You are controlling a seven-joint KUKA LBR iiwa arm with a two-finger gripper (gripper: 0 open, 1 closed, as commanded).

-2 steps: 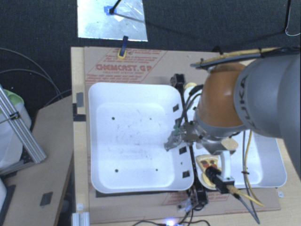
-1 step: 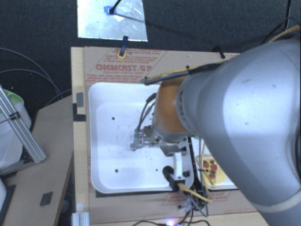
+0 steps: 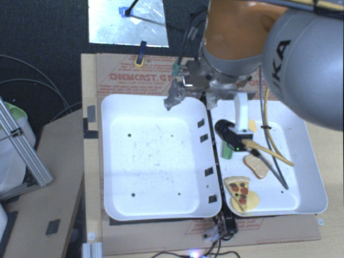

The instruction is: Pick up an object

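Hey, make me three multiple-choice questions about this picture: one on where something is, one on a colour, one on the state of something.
1. Where does the pizza slice lie?
A. Left bin, far corner
B. Right bin, near corner by the divider
C. On the cardboard outside the bins

2. What colour is the band above the arm's wrist?
A. Blue
B. Orange
C. Green

3. How does the tool stand?
A. Pressed onto the pizza slice
B. Resting on the toast-shaped piece
C. Over the far edge of the left bin, on none of the toys

Answers: 1 B, the slice sits at the right bin's near corner beside the divider. 2 B, the band is orange. 3 C, it hangs at the left bin's far rim, away from the toys.
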